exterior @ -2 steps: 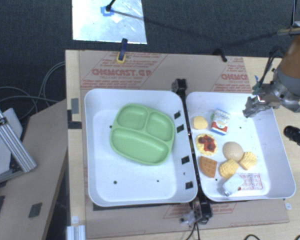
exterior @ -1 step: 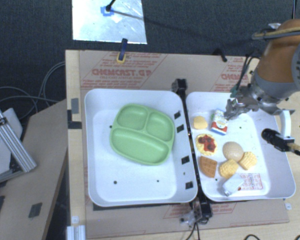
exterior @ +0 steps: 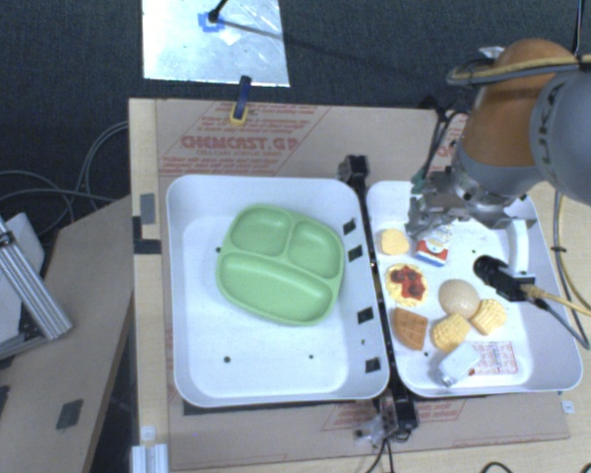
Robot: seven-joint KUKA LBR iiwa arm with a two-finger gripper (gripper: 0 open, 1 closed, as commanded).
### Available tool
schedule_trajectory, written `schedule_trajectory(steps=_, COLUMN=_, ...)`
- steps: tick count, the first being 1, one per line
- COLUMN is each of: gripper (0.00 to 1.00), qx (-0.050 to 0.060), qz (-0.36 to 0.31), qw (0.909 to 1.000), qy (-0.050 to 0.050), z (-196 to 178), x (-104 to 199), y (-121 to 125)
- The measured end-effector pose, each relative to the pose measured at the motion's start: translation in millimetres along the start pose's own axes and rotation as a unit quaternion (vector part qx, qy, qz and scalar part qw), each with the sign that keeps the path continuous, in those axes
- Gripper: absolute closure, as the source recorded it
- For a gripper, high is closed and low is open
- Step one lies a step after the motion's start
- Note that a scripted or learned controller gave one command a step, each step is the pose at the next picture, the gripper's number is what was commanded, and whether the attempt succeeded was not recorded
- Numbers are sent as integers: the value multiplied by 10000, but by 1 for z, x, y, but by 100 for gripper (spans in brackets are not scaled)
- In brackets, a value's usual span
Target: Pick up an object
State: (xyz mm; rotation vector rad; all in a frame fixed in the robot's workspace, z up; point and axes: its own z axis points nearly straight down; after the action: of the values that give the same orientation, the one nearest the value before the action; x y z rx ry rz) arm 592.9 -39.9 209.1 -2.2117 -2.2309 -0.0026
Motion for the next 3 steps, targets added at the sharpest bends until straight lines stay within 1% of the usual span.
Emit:
schedule_trajectory(steps=1, gripper=100, qx=-4, qz=-6, qw=10000, qy=3, z=-13, x=46, y=-7)
schedule_trajectory(steps=2, gripper=100, qx=-2, qz=-5, qw=10000, qy=2, z=-5, x=100, y=-4)
schedule_trajectory(steps=3, gripper=100, qx=-6, qz=40, qw=10000, qy=-5, z=-18, x=86, y=2)
